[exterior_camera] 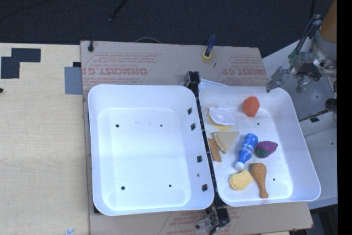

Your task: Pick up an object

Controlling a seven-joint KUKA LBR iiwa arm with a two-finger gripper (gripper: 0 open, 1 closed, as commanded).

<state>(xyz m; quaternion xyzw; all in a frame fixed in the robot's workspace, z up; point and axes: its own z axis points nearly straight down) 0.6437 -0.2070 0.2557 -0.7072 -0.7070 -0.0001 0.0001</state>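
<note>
The right bin point(303, 157) holds several toy foods. An orange-red ball point(251, 106) lies near its far edge. A white and yellow piece point(221, 117) and a tan wedge point(226, 140) lie by the divider, with a small brown stick point(214, 149) beside them. A blue bottle point(246, 150) lies in the middle next to a purple fruit point(266, 148). A brown drumstick point(259, 178) and a yellow ridged chip point(240, 180) lie near the front. My gripper point(288, 83) hovers above the bin's far right corner, open, with nothing between its fingers.
The left bin point(93, 140) sits beside the right one, joined by a black clamp strip point(199, 135). Both rest on a cardboard sheet point(143, 66). A blue and yellow clip point(208, 48) stands at the cardboard's far edge. Grey bench point(324, 135) lies to the right.
</note>
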